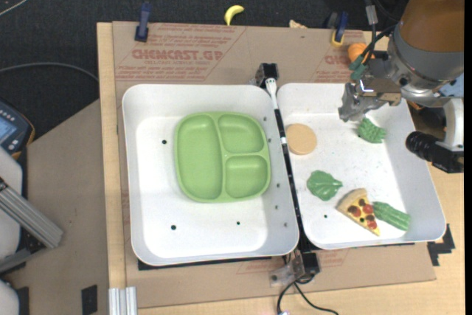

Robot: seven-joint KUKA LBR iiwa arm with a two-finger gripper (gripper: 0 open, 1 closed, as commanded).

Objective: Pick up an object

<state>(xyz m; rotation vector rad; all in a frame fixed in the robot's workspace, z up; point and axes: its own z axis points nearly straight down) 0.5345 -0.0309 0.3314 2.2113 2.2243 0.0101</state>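
While the left bin (pixel 140 181) carries a green divided plate (pixel 221 156) at its middle, the right bin (pixel 420 188) on the tabletop (pixel 184 48) holds the loose pieces: a tan round cookie (pixel 301 139) at its 9 o'clock edge, a green leaf (pixel 323 184) below it, a pizza slice (pixel 359 209) touching a green pod (pixel 391 215) toward 5 o'clock, and a small green leafy piece (pixel 372 131) at 1 o'clock. Just beside that piece, at its 11 o'clock, hangs the end effector (pixel 356 108); whether its fingers are spread or pressed together I cannot tell.
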